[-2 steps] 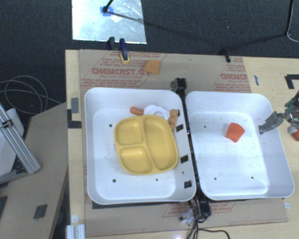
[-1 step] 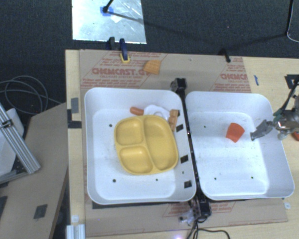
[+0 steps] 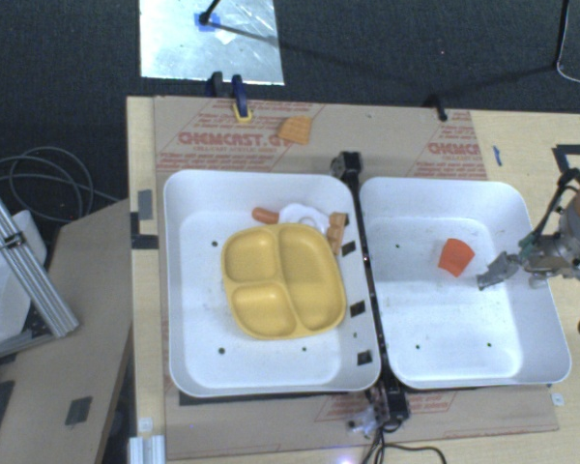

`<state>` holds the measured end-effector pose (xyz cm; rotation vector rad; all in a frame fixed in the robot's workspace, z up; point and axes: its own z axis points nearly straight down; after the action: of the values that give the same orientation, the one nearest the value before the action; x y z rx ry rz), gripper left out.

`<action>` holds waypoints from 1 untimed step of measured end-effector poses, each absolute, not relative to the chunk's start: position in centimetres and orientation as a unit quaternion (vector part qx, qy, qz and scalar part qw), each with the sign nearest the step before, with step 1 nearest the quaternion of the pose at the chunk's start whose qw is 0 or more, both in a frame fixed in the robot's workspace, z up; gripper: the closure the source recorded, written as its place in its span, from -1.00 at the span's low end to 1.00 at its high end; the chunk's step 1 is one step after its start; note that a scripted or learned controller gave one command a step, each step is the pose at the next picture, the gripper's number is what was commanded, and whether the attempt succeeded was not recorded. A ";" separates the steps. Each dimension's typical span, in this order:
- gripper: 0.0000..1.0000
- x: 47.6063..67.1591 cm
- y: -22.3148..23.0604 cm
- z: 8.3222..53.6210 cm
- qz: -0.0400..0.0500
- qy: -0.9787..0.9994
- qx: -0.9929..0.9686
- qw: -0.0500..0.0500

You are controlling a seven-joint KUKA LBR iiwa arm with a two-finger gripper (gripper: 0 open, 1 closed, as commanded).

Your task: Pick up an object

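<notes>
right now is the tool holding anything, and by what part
Nothing is held. The tool sits over the right bin, beside the orange block but apart from it, with nothing between its fingers.

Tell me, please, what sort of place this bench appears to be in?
Probably a robotics lab test bench, not a kitchen: two shallow white bins sit side by side on a board, the gripper hangs over the right one by an orange block, and loose cables lie on dark carpet.
</notes>
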<state>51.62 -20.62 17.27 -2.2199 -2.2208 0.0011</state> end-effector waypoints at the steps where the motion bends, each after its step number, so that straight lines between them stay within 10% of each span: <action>1: -1.00 56.5 -20.5 8.0 0.000 -0.709 -0.705 -0.001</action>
<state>56.55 -20.54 8.04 -2.2170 -2.2300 -0.0010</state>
